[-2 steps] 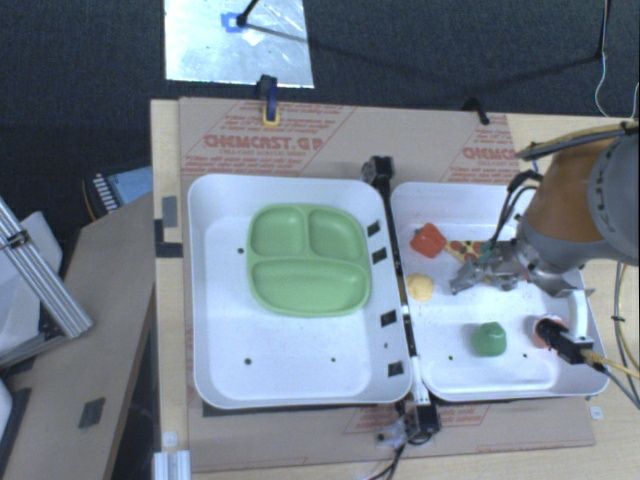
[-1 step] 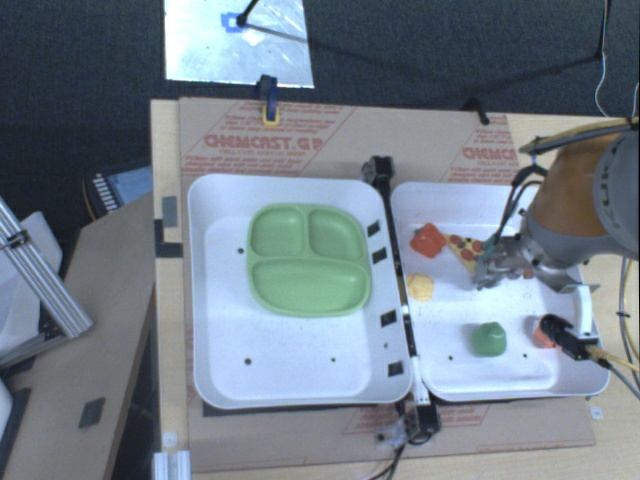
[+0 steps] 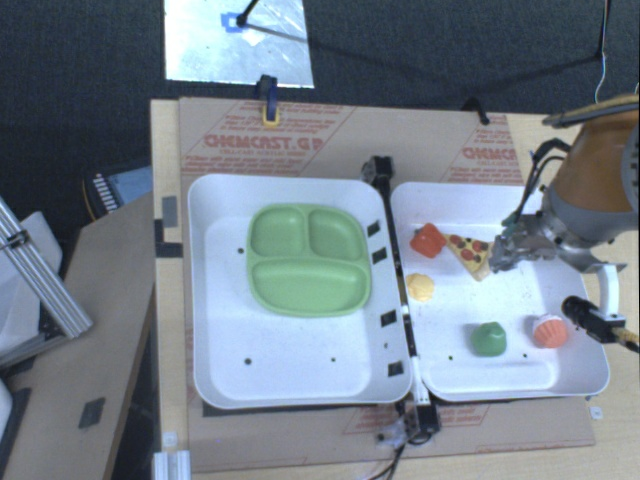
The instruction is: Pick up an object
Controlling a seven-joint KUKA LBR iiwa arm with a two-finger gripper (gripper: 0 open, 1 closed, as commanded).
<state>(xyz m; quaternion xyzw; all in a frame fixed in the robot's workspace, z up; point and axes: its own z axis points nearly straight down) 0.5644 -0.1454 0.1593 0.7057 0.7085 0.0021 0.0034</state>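
The gripper (image 3: 500,255) is positioned low over the right bin (image 3: 575,383), in its upper half, at the end of the grey arm (image 3: 590,203) that enters from the right edge of the view. The orange band of the arm sits above the wrist. The gripper tip is just beside the right end of the pizza slice (image 3: 468,252), at or very near its edge; contact cannot be confirmed. Whether the fingers are spread or closed cannot be determined from this angle, and no object is visible between them.

Contents of the right bin, 5 items:
- Pizza slice: upper centre, lying flat, crust end toward the gripper.
- Red block (image 3: 428,240): just left of the pizza slice, near the divider between the 2 bins.
- Yellow piece (image 3: 421,287): below the red block, close to the divider.
- Green object (image 3: 489,339): lower centre, well apart from the gripper.
- Pink cupcake (image 3: 549,332): right of the green object, near the lower right wall.

The left bin (image 3: 225,368) holds 1 green divided plate (image 3: 308,260) with 3 compartments, resting in its upper centre.
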